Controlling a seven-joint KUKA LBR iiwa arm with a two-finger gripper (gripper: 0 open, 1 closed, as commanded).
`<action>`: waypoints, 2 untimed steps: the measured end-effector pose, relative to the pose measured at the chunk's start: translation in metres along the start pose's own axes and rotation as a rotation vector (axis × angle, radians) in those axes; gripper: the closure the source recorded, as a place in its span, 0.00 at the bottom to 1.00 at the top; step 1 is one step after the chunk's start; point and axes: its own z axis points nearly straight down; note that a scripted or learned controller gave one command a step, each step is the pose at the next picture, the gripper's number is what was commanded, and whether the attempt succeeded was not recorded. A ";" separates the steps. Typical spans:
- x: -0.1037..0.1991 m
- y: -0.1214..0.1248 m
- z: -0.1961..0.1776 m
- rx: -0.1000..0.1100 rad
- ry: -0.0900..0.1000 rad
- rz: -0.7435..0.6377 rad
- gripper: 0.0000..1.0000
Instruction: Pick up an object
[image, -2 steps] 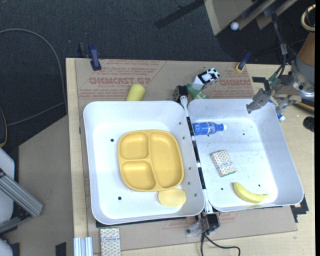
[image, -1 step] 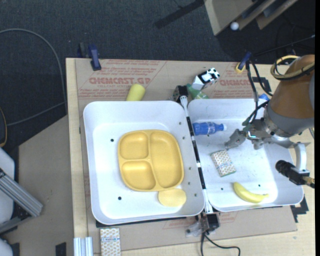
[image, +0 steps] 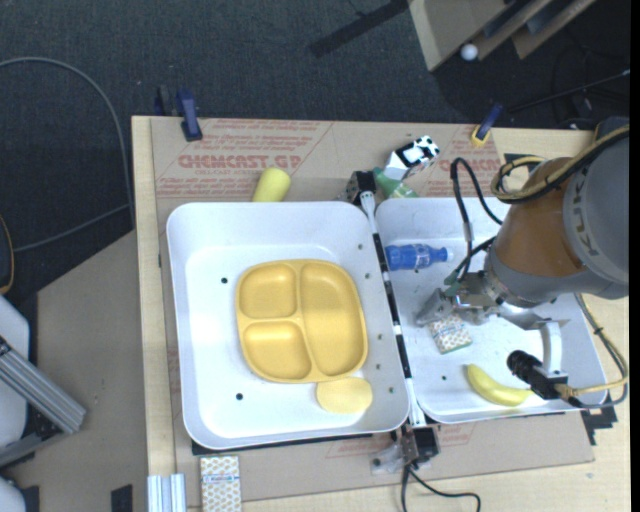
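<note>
Front edge: small packet (image: 220, 480) lies on the bench (image: 150, 300), outside the bins.
Right bin (image: 590, 350): banana (image: 495, 386) near its front wall, blue bottle (image: 412, 257) toward the back, flat sachet (image: 452, 335) between.
Pincer (image: 447, 303): just over the sachet; grip state cannot be told.
Risk: flat sachet may slip free; the nearby divider wall crowds the approach.
Left bin (image: 190, 250): yellow tray (image: 300, 320), yellow disc (image: 344, 395).
</note>
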 end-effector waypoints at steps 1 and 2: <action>0.000 0.000 -0.010 -0.001 0.000 0.001 1.00; 0.061 -0.021 -0.100 -0.001 0.000 -0.001 1.00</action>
